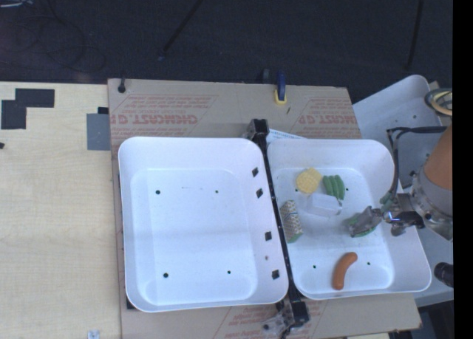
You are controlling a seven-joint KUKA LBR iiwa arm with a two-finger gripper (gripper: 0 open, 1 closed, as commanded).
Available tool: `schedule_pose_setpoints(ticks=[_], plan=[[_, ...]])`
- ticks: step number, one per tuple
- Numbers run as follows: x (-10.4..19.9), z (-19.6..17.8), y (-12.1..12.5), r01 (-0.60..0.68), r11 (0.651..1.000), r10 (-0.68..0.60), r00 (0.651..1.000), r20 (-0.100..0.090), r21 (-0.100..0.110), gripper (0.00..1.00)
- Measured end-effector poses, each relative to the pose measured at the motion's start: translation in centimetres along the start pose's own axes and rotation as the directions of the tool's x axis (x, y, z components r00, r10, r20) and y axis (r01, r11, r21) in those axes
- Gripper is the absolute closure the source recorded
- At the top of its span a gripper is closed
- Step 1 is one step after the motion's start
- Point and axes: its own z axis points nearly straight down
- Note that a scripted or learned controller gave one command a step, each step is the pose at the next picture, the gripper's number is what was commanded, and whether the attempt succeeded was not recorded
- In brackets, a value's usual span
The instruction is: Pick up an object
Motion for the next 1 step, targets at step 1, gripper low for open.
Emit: schedule_pose_setpoints(ticks=[1], plan=[[2.55, 11.08, -0.13, 0.003, 1.0, -0.003, 1.0, -0.005, 0.008, 0.0]])
